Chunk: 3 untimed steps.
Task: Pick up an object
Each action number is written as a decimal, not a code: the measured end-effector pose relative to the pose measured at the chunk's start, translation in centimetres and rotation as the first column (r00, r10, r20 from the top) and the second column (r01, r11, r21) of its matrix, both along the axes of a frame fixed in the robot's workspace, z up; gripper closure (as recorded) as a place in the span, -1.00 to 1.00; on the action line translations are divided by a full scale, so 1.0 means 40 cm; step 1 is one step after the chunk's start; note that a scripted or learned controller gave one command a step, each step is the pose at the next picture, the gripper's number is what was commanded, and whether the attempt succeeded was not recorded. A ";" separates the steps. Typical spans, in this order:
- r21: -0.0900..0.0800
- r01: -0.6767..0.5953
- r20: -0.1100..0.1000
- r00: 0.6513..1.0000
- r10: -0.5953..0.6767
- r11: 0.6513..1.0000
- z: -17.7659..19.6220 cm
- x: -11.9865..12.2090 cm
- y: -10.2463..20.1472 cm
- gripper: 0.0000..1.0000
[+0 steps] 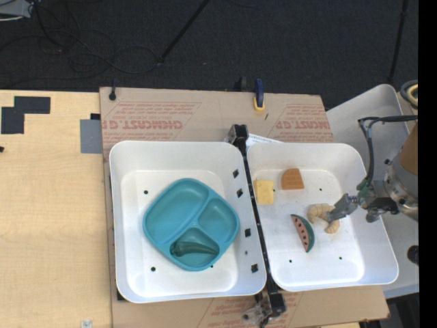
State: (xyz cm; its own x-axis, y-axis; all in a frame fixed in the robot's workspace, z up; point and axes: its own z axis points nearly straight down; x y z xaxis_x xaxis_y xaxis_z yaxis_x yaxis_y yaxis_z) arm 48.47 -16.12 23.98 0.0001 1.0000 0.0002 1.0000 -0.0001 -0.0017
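Note:
The right bin [369, 265] holds a yellow block [264, 191], an orange-brown block [292, 179], a watermelon slice toy [302, 232] and a small beige object [319, 213]. My gripper [339, 208] reaches in from the right, low over the bin, and its tip lies across the beige object. Beige shows on both sides of the tip, to its left and just below it. The watermelon slice lies a little to the left of and below the gripper.
A teal divided plate [176, 207] fills the middle of the left bin [130, 265]. A black divider with clips [247, 203] runs between the two bins. Brown cardboard [171, 118] lies under the bins, with a blue clamp [259, 94] at its far edge.

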 end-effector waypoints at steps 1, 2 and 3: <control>-0.001 -0.008 0.019 1.000 0.008 1.000 0.449 0.027 0.173 -1.00; 0.001 -0.004 -0.008 1.000 0.004 1.000 0.199 0.131 0.233 -1.00; 0.001 -0.004 -0.004 1.000 0.004 1.000 0.070 0.264 0.348 -1.00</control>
